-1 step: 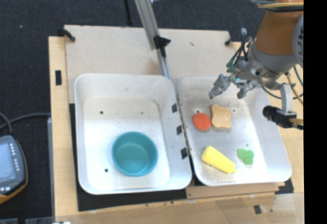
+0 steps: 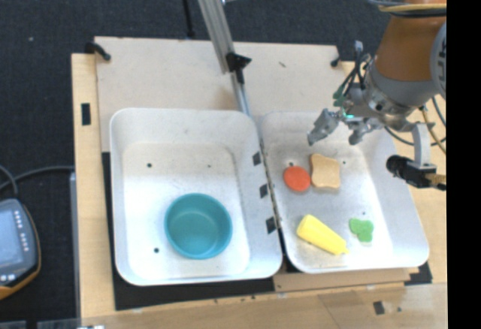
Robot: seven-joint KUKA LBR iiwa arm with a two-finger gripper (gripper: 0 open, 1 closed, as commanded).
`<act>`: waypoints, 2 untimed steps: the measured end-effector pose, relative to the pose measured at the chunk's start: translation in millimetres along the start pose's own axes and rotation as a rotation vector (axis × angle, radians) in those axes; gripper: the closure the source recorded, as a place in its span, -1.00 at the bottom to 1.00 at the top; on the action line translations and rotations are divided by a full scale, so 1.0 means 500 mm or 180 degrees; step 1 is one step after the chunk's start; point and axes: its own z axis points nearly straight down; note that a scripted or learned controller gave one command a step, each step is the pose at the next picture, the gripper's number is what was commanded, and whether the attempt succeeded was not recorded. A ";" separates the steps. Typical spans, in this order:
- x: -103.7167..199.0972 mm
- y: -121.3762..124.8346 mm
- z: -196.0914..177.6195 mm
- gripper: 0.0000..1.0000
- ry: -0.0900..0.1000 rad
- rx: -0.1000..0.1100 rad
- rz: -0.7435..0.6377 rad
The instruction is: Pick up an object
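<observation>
Two shallow white plastic bins side by side on a pale wooden bench [image 2: 180, 72], the left bin [image 2: 131, 132] and the right bin [image 2: 398, 226] meeting along their inner rims near the middle of the view. A slanted grey metal rail [image 2: 210, 4] running down from the top edge to the far rims where the bins join.

Grey arm with a wide orange band [image 2: 409, 34] reaching in from the right, above the far right corner of the right bin. Two-finger gripper [image 2: 338, 130] hanging over the far end of the right bin, jaws spread wide, nothing between the fingers. Left finger [image 2: 322, 128] just above and beyond the tan piece, apart from it.

Round teal plastic bowl [image 2: 198, 224] upright in the near half of the left bin, opening up.

In the right bin, four small pieces. Yellow wedge-shaped block [image 2: 321, 234] lying near the front rim, tilted across the floor. Tan, toast-like square slab [image 2: 325, 171] in the middle, touching or just beside a round orange-red ball-like piece [image 2: 297, 178] on its left; contact hard to confirm. Small green lumpy piece [image 2: 362, 229] to the right of the yellow wedge-shaped block, near but apart.

Dark handheld device with a screen [image 2: 13, 241] at the left edge, off the bench.
</observation>
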 end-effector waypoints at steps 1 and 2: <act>-0.009 0.003 0.084 -1.00 -0.0008 0.0014 0.0011; -0.009 0.004 0.167 -1.00 -0.0007 0.0011 0.0011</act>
